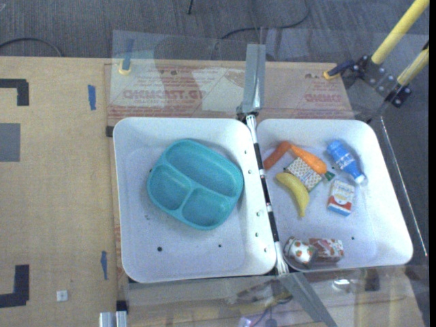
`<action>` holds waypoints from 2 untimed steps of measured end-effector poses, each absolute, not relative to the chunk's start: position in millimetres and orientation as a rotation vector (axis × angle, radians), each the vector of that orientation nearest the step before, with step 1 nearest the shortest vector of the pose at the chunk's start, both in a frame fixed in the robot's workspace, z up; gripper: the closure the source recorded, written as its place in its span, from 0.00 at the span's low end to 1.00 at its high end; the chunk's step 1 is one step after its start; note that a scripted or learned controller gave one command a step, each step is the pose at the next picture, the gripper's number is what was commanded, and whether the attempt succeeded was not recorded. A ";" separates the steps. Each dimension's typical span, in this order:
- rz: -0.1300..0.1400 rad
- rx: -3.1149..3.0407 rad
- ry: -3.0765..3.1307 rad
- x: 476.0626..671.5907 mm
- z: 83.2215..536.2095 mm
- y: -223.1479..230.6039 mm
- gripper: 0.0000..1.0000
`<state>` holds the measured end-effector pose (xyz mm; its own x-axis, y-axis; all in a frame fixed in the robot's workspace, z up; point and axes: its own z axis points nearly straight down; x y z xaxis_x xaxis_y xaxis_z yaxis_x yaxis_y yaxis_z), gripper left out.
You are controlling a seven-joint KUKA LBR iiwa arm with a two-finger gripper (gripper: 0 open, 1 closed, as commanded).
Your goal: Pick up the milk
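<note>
- Camera view from above the bench gives me both shallow white bins side by side: the left white bin and the right white bin, touching along the middle seam.
- Left bin: one teal plastic divided plate with three compartments, lying roughly in the centre. I count nothing else in that bin.
- Right bin, from its left side: two orange carrot-shaped toys crossed at the far left, one small checkered packet just beside them, one yellow plastic banana nearer to me.
- Along the near edge, one red and brown printed pouch lying flat.
- Further right: one small white and red milk carton, lying in the middle of the right bin, apart from its neighbours. I judge this to be my target.
- At the far right, one blue plastic bottle on its side, just beyond the carton.
- Progress, as I judge it: nothing done. The carton rests untouched on the bin floor; approach, grasp and lift all remain.
- Whether the gripper's fingers are apart or together, I cannot tell.
</note>
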<state>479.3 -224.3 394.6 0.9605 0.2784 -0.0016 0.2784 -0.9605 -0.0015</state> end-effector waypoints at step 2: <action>0.004 -3.120 -0.349 491.1 349.7 -222.7 1.00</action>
